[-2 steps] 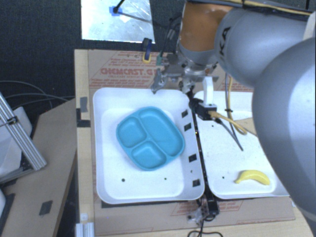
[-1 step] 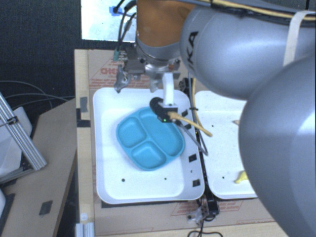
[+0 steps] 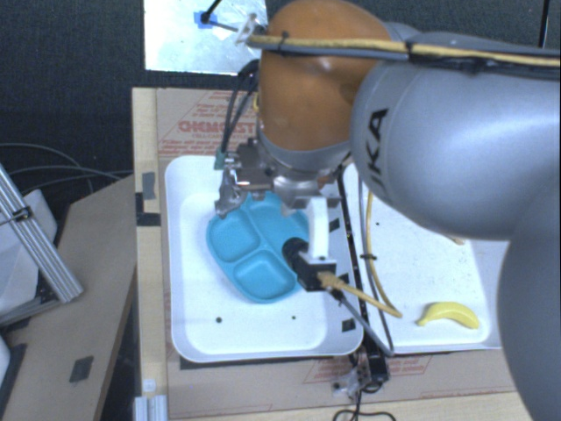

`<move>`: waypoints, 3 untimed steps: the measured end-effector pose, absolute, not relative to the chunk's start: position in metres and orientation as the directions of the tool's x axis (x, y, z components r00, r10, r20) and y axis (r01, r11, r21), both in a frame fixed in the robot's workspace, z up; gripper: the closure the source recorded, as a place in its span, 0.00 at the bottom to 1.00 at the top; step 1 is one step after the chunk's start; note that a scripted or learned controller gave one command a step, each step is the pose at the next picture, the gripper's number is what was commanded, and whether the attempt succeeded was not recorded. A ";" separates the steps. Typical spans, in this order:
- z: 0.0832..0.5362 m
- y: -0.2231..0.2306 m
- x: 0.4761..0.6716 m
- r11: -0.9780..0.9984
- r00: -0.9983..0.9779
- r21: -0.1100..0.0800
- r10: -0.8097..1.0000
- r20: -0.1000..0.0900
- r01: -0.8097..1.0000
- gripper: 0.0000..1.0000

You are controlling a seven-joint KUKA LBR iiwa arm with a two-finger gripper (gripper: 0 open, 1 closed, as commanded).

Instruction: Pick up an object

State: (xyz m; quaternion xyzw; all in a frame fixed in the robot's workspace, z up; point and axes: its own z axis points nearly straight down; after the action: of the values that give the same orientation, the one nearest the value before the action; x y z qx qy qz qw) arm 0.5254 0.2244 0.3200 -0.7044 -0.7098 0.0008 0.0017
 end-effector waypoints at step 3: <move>0.514 0.166 0.555 0.005 -0.006 0.007 1.000 0.002 1.000 1.00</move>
State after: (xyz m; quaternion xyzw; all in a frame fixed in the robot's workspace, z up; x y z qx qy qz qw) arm 0.5547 0.1657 0.5141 -0.7052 -0.7090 -0.0035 -0.0018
